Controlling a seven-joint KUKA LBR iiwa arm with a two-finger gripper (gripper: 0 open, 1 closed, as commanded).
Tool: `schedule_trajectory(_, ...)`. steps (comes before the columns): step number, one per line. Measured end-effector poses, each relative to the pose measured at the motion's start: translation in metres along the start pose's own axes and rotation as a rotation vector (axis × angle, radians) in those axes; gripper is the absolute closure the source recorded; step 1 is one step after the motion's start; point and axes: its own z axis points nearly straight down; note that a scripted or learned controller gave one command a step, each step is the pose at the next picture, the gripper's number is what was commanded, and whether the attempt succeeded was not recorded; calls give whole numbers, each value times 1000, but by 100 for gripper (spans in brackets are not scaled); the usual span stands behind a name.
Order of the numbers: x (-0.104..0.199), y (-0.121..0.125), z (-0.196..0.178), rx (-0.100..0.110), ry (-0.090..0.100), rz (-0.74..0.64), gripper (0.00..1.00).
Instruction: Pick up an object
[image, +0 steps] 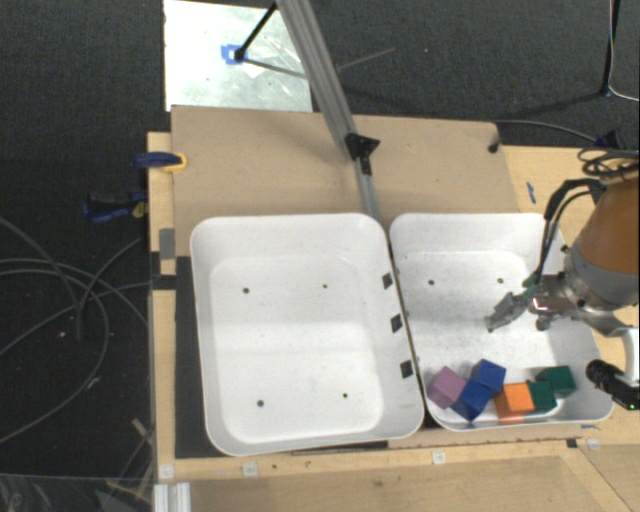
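purple (447, 384), blue (479, 387), orange (516, 399), green blocks (550, 385) clustered together.

A robotics lab: plywood bench (300, 160) with clamps (160, 160), loose floor cables (60, 300), two white bins (290, 240).

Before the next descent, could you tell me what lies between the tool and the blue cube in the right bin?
In the camera view, only bare white bin floor separates the tool from the blue cube.
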Motion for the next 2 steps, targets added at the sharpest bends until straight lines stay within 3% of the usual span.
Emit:
schedule_trajectory(1, 22, 77, 82, -3, 0, -13, 0)
schedule_trajectory(2, 20, 79, 67, -10, 0, -12, 100)
